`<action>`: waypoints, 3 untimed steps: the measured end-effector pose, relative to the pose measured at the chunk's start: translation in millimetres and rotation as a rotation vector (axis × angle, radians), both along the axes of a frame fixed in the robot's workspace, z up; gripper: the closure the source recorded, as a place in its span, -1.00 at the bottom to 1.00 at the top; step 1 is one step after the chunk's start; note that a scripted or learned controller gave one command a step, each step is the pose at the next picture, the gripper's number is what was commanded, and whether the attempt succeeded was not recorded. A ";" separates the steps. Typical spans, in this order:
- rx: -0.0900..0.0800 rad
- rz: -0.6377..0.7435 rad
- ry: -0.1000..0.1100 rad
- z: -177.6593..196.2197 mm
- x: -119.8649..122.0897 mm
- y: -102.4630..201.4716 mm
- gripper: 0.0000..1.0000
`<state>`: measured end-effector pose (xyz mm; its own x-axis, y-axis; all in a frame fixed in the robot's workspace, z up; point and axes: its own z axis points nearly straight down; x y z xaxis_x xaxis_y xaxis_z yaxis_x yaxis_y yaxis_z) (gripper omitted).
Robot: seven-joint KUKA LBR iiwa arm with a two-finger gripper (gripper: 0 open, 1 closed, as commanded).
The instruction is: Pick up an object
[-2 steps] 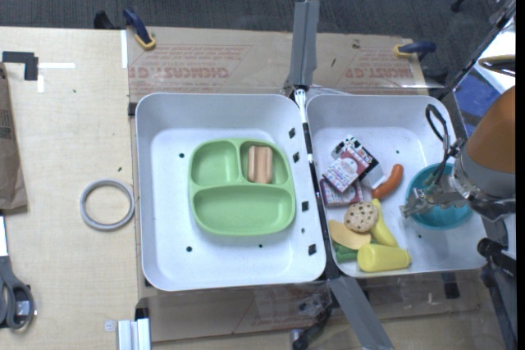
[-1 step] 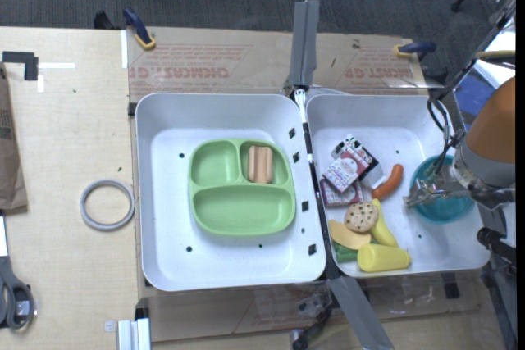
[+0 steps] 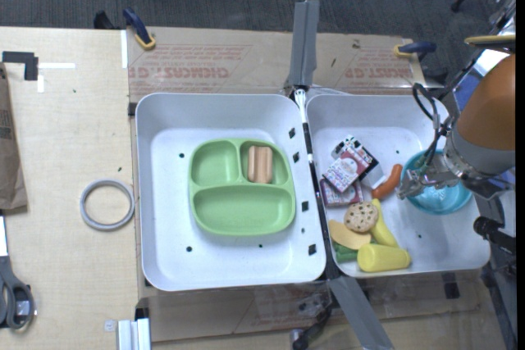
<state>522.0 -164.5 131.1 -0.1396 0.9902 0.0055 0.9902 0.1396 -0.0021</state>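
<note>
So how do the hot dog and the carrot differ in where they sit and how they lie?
The hot dog lies in the green tray's upper right compartment in the left bin; the carrot lies loose on the right bin's floor. The hot dog runs straight up the view; the carrot lies slanted. The hot dog is thicker and paler, the carrot thin and bright orange. Both are long toy foods.

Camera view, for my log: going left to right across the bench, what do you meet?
Grey ring → green divided tray → hot dog in its compartment → snack packets → carrot → blue bowl.
</note>
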 end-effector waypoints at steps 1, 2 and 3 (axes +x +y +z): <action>-0.005 -0.006 -0.001 0.4 -0.7 -3.8 -1.00; 0.002 -0.111 -0.011 -33.1 33.3 -26.6 -1.00; 0.005 0.147 -0.012 -34.2 87.6 -40.5 -1.00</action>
